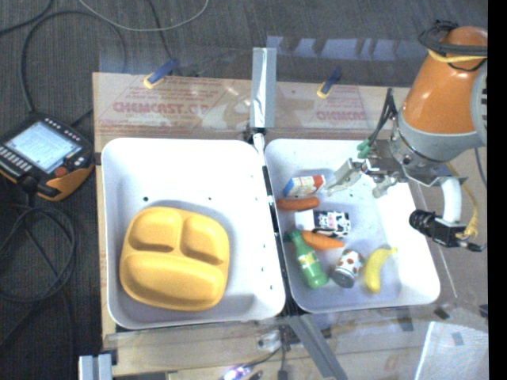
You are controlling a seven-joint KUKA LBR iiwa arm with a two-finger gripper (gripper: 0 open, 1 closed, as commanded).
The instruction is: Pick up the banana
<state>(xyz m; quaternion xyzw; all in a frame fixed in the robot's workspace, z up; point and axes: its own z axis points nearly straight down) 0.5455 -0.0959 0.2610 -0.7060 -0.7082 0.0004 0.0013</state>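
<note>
You are looking down on two white bins, and the banana [376, 267] is lying in the right bin [420, 287], near its front right corner, nearly upright in the view and tilted a little. Just left of it a small can [347, 267] is standing, touching or almost touching it; you cannot tell which. A green bottle [309, 261] is lying further left, with a carrot [323, 241] crossing above it, a black-and-white carton [332, 222] above that, then a sausage [297, 204] and a small white-and-blue box [303, 185] toward the back.

The gripper [356, 174] is hovering over the back half of the right bin, well apart from the banana, with its two fingers spread apart and nothing between them. The arm [444, 93] is reaching in from the right, its orange band showing.

In the left bin [119, 161] a yellow tray [175, 256] is sitting toward the front. A pendant [43, 157] is lying on the floor at the left.
</note>
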